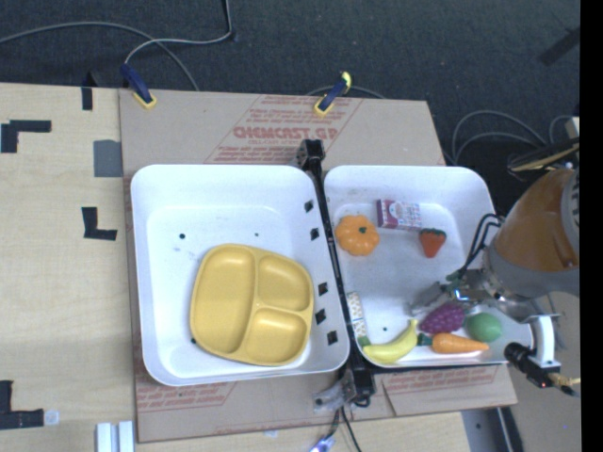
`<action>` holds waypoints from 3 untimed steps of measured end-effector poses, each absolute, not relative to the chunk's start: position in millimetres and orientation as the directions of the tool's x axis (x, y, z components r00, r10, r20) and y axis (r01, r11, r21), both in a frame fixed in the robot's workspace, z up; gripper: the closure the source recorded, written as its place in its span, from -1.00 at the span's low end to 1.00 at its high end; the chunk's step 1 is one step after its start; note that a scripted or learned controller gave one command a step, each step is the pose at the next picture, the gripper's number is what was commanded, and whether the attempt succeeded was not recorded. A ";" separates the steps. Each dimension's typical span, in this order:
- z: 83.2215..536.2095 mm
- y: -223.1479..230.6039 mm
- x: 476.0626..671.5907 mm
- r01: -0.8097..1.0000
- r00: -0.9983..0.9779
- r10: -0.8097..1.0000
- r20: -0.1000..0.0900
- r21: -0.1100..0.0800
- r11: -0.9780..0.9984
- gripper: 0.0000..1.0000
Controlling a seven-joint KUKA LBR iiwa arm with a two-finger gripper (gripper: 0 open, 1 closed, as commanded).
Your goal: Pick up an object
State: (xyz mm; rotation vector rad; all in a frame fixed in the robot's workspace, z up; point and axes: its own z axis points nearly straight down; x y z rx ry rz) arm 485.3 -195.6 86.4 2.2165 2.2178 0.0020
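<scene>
Two white bins sit side by side; on my feed the right bin carries the loose items. My gripper hangs low over its near right part, just above the purple grapes, with the green ball, carrot and banana close by. I can see nothing gripped between its fingers, and I cannot tell how wide they stand. The left bin holds a yellow divided plate.
</scene>
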 end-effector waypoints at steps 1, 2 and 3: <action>96.4 -196.0 486.3 1.000 0.000 1.000 -0.004 0.008 0.000 1.00; 96.2 -195.9 486.0 1.000 0.000 1.000 -0.004 0.007 0.000 -1.00; 86.7 -150.2 546.0 1.000 -0.003 1.000 -0.002 0.006 0.003 -1.00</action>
